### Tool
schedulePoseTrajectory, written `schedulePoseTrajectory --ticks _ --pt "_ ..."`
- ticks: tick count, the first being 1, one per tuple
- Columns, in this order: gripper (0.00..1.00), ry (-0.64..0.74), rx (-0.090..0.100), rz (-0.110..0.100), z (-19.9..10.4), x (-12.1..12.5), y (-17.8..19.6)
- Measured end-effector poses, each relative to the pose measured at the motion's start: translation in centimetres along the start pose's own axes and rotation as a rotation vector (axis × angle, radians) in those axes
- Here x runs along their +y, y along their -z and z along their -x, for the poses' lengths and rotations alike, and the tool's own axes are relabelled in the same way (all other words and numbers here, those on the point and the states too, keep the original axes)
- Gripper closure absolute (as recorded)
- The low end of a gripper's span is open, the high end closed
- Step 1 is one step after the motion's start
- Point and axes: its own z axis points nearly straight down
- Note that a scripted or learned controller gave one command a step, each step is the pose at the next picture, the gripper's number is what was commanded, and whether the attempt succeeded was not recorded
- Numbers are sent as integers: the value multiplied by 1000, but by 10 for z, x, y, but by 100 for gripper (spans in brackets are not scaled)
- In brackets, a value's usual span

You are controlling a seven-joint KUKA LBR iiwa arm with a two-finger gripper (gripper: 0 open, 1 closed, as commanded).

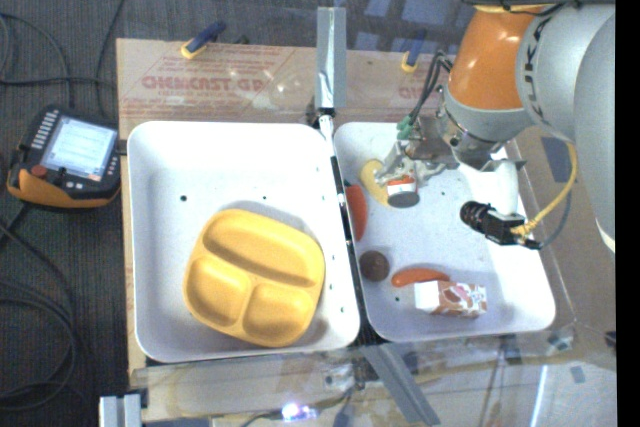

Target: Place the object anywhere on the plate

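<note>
So the yellow plate (pixel 256 276) (the kind with three compartments) sits in the left bin (pixel 150 215), tilted a bit toward the bin's lower right. The arm (pixel 520 45) comes in from the right and the gripper (pixel 402 183) is down at the upper left part of the right bin (pixel 520 315), well apart from the plate. Right under it there's a pale yellow object (pixel 373 177) and a small can-looking thing with a red label (pixel 402 191), and honestly I can't tell whether either one is actually being held. The rest of that bin has a red carrot-shaped piece (pixel 356 211) along the left wall, a dark brown ball (pixel 373 264), an orange sausage-shaped thing (pixel 420 276) and a wrapped red-and-white packet (pixel 452 297) just beside it.
</note>
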Motion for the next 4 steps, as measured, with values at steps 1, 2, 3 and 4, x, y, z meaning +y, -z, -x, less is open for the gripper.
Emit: schedulePoseTrajectory --ticks 1,2,3,4 --pt "100 169 5 -3 -71 -76 -36" --pt "0 169 5 -2 -71 -76 -36" --pt "100 176 12 3 -77 -74 -24" --pt "0 176 12 2 -77 -74 -24"
